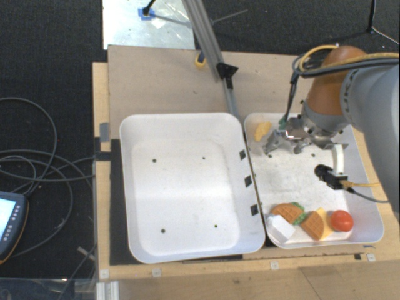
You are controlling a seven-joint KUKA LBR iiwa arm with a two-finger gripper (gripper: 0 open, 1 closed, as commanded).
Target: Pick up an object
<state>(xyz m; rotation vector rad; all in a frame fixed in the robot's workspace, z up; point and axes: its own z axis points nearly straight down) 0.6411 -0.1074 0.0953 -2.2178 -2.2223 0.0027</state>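
Note:
My gripper (286, 141) hangs low over the back left part of the right bin (369, 186), under the grey arm with its orange band. A small yellow piece (262, 130) lies just to the gripper's left, in the bin's back corner. Along the bin's front edge sit a round orange and green toy (289, 212), a white block (281, 229), an orange and yellow wedge (316, 224) and a red ball-like piece (341, 220). Nothing can be seen held in the gripper.
The left bin (134, 186) stands beside the right one, the two touching along black clips (248, 180). A black fitting with a yellow cable (328, 175) hangs from the arm over the right bin. A grey pole (209, 39) slants across the back.

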